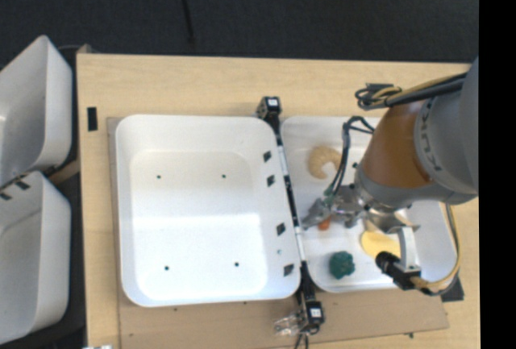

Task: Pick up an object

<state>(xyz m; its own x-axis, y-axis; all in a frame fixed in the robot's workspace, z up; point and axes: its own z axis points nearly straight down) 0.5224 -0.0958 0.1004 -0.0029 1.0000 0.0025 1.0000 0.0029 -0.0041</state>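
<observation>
The right white bin holds a few small things. A beige rounded object lies near its back left. A dark green lump sits near the front wall, and a yellow piece lies just right of it, partly under the arm. A small orange-red object lies by the bin's left wall. My gripper hangs low over the bin's left side, right at the orange-red object; whether it touches that object is hidden. The grey arm with its orange band covers the bin's right half.
The left white bin stands beside the right one, with a divider rim and black clips between them. Two white containers stand off the bench at the far left. Cables loop behind the arm.
</observation>
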